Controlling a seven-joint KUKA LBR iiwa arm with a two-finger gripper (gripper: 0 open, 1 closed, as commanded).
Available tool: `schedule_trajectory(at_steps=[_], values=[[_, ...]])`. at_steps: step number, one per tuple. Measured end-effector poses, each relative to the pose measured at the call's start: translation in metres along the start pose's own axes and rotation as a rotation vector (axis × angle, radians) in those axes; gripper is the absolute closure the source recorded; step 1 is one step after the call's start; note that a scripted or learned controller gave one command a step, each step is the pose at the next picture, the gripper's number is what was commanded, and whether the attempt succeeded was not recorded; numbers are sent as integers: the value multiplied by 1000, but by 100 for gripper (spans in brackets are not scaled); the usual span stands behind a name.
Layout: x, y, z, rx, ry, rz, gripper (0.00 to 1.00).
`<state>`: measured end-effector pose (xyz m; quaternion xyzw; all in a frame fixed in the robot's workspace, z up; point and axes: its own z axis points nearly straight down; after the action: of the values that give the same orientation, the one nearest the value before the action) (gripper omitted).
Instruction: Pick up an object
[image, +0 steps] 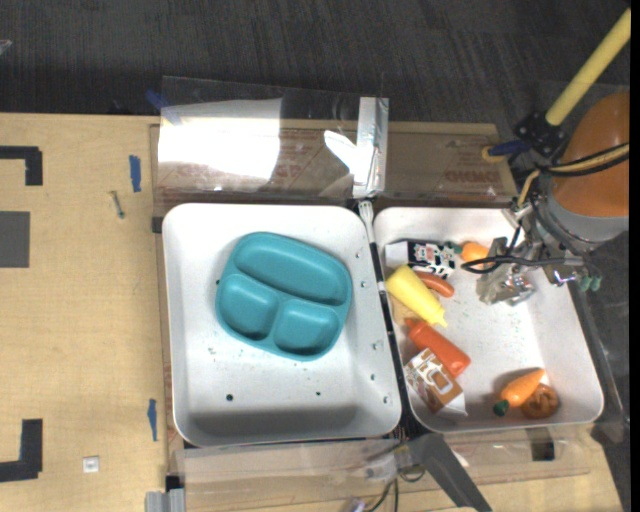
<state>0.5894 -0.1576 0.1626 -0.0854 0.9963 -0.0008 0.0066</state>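
Two white bins sit on the counter (70, 300): the left bin (185, 250) holds one teal divided plate (283, 294). The right bin (570, 330) holds about six small objects: a yellow piece (415, 295), a black-and-white carton (432, 256), and an orange carrot (523, 388) at lower right. The gripper (507, 287) hangs over its upper middle, empty as far as shows.

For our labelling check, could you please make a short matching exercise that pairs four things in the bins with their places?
Things:
1. teal tray
2. yellow bottle
3. carrot
4. gripper

Places:
A. right bin, near front right corner
B. left bin
C. above the right bin's back half
D. right bin, by its left wall

Pairs: 1-B, 2-D, 3-A, 4-C
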Motion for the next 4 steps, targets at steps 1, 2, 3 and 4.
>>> schedule_trajectory(at_steps=[1, 2, 3, 4], values=[[-48, 23, -82, 0, -1, 178, 100], [-91, 87, -77, -3, 3, 120, 100], [-93, 84, -90, 0, -11, 123, 100], [-53, 43, 21, -6, 12, -325, 100]])
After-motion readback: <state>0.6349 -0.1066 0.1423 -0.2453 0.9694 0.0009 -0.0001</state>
